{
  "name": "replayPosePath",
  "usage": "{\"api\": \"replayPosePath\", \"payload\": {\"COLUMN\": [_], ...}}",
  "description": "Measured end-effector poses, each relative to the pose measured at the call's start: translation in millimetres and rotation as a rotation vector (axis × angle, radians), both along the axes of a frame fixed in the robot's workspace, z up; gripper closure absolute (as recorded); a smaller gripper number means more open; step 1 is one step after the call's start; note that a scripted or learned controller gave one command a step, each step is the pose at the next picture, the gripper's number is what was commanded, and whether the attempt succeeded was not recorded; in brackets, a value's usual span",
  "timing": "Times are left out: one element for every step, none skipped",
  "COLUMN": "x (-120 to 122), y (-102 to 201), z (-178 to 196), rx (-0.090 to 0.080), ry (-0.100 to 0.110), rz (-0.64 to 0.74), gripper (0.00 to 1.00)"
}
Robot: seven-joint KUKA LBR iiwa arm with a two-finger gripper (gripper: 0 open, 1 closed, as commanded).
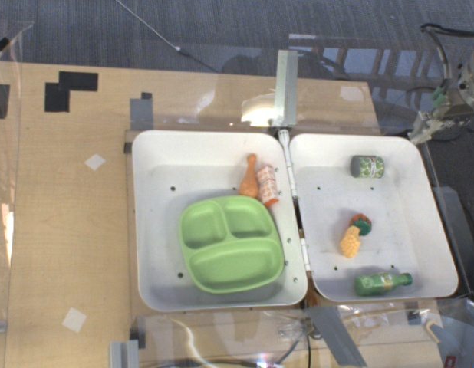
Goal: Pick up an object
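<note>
Nearest the camera, a green plastic bottle with a yellow label lies on its side near the front wall of the right shallow white bin, its cap pointing right. Beside it, across the seam between the bins, a lime-green plastic plate with three compartments fills the front half of the left shallow white bin.

Further back in the right bin, roughly at its middle, sits a small yellow toy fruit with a red and green top, well apart from the bottle. In the left bin, just behind the plate's far rim, a small white and red bottle lies next to an orange toy drumstick; the two lie close together near the seam. Toward the back of the right bin, a short green can lies on its side.

Both bins rest on the pale wooden bench, which carries black tape marks at its far left. An upright grey metal post stands behind the seam.

At the far right, beyond the right bin's back corner, the gripper hangs outside the bin, well away from every object. Whether it is spread or pressed together cannot be told. Grey carpet lies beyond the bench.
</note>
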State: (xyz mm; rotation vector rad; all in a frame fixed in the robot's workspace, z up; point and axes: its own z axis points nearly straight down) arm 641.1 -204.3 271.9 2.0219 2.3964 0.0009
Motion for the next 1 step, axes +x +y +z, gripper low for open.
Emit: {"api": "replayPosePath", "payload": {"x": [7.7], "y": [1.1], "z": [58.6], "rx": [0.001], "ry": [0.001], "rz": [0.095], "gripper": [1.0]}}
